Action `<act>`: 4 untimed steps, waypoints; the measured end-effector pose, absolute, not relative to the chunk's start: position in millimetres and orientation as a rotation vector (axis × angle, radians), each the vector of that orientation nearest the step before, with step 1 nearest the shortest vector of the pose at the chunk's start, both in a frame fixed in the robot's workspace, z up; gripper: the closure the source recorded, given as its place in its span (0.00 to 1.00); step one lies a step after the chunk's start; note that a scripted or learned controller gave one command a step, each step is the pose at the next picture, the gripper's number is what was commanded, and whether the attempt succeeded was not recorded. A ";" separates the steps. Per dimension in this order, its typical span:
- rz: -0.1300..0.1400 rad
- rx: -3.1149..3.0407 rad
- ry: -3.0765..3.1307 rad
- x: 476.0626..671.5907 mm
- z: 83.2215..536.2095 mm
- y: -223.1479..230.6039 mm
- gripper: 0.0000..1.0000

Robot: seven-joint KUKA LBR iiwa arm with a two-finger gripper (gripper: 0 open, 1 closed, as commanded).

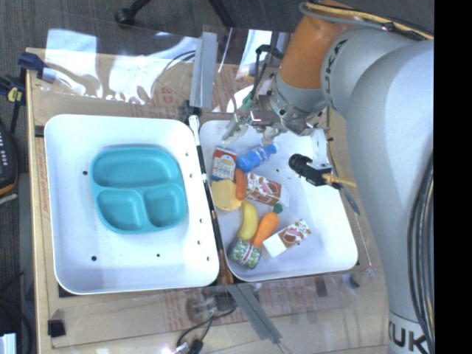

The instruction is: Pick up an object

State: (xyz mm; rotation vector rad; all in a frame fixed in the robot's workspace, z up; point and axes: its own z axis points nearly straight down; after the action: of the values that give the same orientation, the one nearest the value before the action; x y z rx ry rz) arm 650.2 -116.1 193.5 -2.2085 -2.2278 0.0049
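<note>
The hand (251,129) hangs over the far end of the right bin (332,260), its thin metal fingers (231,128) spread apart with nothing between them. Above it the arm (376,80) is smooth grey and rounded, with a glossy orange band (313,46) at the wrist. The things to pick all lie in this shallow white plastic bin, bunched along its left side. Closest to the hand is a small blue bottle (256,157) lying on its side, just below the fingertips and not touching them. Beside it stands a little printed carton (223,163) in white, red and blue. Below these come a short orange piece (240,185), a flat pale yellow disc (223,196) and a brown rectangular carton (264,189) with printed faces. Further down, a curved yellow banana (248,220) and a tapered orange carrot (267,226) with a green top lie side by side, touching. A green cylindrical can (245,254) sits at the near edge, and a white box (287,238) with red print lies tilted just right of the carrot. The left bin (66,260), with rounded corners, holds a smooth teal tray (136,186) moulded into three compartments. Shiny clear film covers the table (110,94) behind the bins.
</note>
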 end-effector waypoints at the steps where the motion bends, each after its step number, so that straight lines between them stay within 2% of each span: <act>1: -0.016 -2.143 -2.312 622.0 102.1 -139.0 0.00; 2: -0.015 -2.136 -2.319 623.2 114.0 -138.2 1.00; 3: -0.014 -2.135 -2.321 623.1 114.0 -138.3 0.00; 4: 0.003 -2.010 -2.409 545.9 91.3 -150.1 0.00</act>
State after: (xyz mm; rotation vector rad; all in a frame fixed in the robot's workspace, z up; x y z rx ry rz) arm 545.9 -150.1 91.3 -2.0102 -2.4090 0.0026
